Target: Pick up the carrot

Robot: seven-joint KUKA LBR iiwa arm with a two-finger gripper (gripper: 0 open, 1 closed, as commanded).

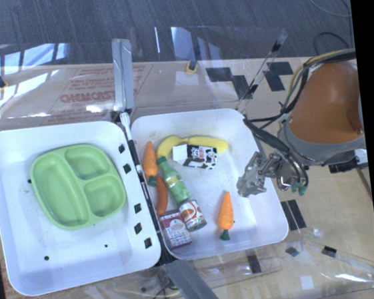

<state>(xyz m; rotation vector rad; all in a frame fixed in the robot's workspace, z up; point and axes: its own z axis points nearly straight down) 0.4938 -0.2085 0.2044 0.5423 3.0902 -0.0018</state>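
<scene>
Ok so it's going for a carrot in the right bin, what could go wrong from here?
1. Several orange carrot-like pieces lie in the right bin: one carrot alone toward the front, others by the divider. It may well target a cramped one.
2. Those by the divider touch the green bottle, so a grasp there could snag it.
3. The gripper sits near the bin's right wall; a low descent might clip the rim.

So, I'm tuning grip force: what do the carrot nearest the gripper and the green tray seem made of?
The carrot looks like moulded plastic toy food: uniform orange, smooth, green stub at its end. The green tray also looks like plastic, matte, one flat colour with rounded moulded compartments. Neither is certain from this view.
</scene>
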